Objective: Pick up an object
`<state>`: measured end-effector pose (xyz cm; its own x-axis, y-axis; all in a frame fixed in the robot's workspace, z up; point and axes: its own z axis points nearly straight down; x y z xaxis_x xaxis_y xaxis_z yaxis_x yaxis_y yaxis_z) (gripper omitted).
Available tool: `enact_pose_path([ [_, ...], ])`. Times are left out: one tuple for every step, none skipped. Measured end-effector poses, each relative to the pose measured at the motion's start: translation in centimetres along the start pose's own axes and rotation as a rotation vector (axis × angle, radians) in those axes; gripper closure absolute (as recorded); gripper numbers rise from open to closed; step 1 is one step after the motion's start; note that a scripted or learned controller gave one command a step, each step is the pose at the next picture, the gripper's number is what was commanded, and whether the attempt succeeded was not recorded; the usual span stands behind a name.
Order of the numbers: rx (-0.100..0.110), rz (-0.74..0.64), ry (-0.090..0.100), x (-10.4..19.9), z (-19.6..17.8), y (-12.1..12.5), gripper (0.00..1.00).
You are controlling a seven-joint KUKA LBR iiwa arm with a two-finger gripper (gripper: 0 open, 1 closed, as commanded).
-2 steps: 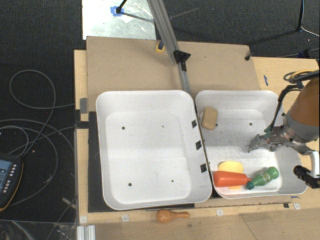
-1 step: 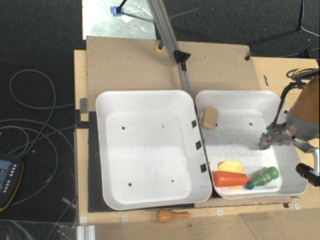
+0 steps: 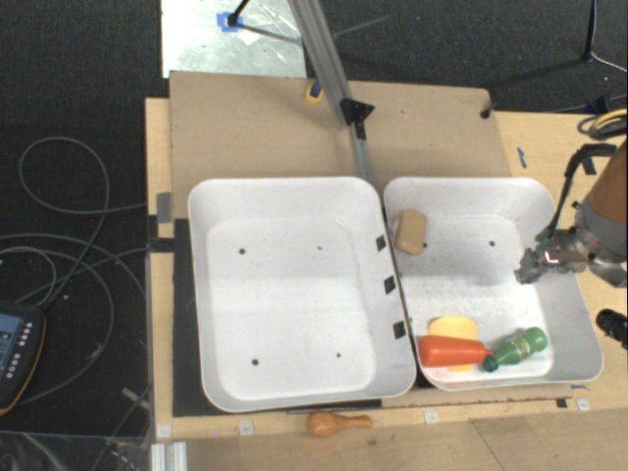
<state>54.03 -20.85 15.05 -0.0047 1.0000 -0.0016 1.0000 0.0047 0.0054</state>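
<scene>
The grey arm [image 3: 601, 226] carries an orange band, black cabling and a metallic tool [image 3: 535, 263].

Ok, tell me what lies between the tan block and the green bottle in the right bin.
Mostly bare white bin floor, seen from the overhead camera; tan block, green bottle.

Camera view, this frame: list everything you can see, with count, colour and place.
Bins: 2, white, side by side on the bench; left bin, right bin.
Tan block: 1, right bin, upper left corner.
Yellow piece: 1, right bin, near edge.
Toy carrot: 1, orange, in front of the yellow piece.
Toy bottle: 1, green, right of the carrot.
Pear-shaped toy: 1, tan-orange, on the bench below the bins.
Handheld controller: 1, dark, floor at left.
Tripod leg: 1, grey, top centre.
Gripper: 1, grey, over the right bin's right side.
</scene>
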Motion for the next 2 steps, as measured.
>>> enact_pose_path([
  [-0.001, -0.002, -0.001, 0.1, -4.5, 0.8, 1.0],
  [-0.002, -0.002, -0.001, 0.0, -9.9, 1.0, 1.0],
])
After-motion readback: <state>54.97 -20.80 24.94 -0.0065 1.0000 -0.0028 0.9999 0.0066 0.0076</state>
